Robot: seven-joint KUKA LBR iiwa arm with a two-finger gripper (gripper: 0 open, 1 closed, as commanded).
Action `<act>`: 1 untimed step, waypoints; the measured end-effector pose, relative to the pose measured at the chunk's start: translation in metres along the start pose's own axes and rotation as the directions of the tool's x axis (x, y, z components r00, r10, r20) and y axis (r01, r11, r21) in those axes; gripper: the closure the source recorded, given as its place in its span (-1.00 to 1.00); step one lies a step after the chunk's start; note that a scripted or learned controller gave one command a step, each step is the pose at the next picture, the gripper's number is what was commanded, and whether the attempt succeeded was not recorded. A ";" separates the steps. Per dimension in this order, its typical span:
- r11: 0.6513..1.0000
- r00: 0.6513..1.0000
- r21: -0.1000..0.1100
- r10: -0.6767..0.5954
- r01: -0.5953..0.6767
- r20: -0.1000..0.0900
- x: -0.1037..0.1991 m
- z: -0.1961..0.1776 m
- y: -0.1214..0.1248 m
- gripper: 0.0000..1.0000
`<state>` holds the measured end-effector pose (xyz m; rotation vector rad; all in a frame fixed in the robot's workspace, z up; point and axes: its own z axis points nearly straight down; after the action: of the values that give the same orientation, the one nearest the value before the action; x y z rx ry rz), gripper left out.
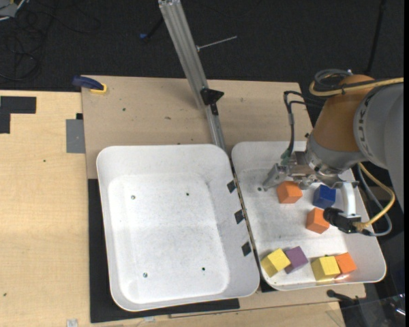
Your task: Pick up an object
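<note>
Two white bins sit side by side on the table (157, 107); in the right bin (259, 162) the jaws (284, 174), whose state I cannot tell, hang just above an orange block (290, 193); a blue block (324, 197) lies beside it.

The tabletop (157, 111) is showing a pale tan wood tone, with black patches (10, 111) and a grey patch (74, 135) at its left. Both bins, the left bin (123, 165) and the right bin (255, 162), are showing white, faintly speckled with small dark dots. In the right bin, an orange block (290, 193), a blue block (324, 197) and a second orange block (317, 221) are lying near the top; along the lower rim are sitting a yellow block (275, 260), a purple block (296, 257), another yellow block (325, 268) and an orange block at the end (345, 263). The arm (378, 125) is appearing grey with an orange band (337, 118). A blue and yellow clamp (90, 84) is sitting at the tabletop's far edge, and a silver rail (187, 53) is leaning across a black background.
</note>
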<state>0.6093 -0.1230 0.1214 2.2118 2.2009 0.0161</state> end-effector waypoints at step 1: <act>1.000 1.000 -0.002 0.005 -0.005 -0.003 -0.001 -0.010 0.001 1.00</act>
<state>0.6102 -0.1237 0.1311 2.2172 2.1957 0.0214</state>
